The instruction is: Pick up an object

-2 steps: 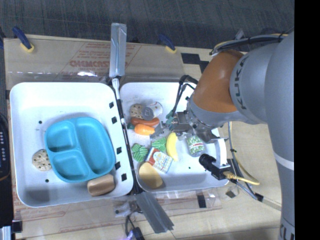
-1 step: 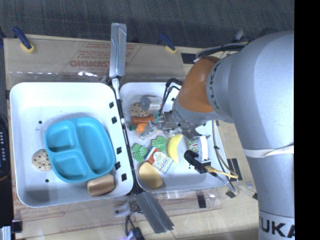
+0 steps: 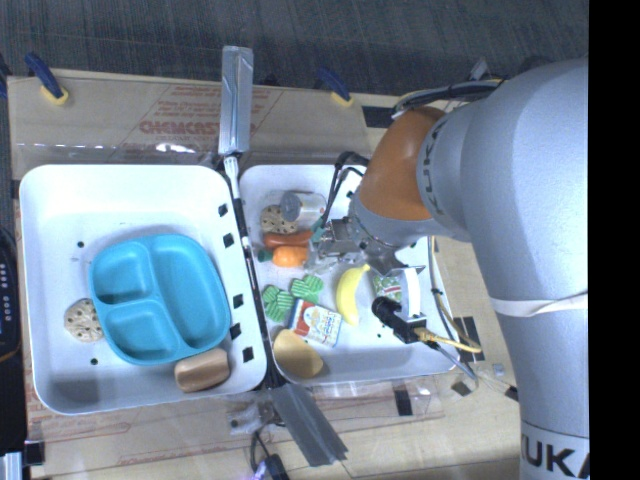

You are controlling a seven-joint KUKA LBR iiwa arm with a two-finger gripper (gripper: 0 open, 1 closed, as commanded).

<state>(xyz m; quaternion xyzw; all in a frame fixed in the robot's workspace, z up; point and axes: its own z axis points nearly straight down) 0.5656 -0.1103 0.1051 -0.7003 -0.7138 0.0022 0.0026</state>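
While its grip cannot be told, the end effector (image 3: 335, 246) hovers beside the carrot (image 3: 290, 257).

Well apart from gripper (image 3: 338, 240), in neighbouring bin (image 3: 40, 203): blue divided tray (image 3: 160, 298), cookie (image 3: 84, 320) touching tray's far edge, brown bread roll (image 3: 202, 369).

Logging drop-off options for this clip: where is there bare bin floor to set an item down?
Left bin: bare floor along its far side, beyond the blue tray, and in the near-left corner below the cookie. Right bin: crowded, with the banana, carrot and snack packet packed under the arm.
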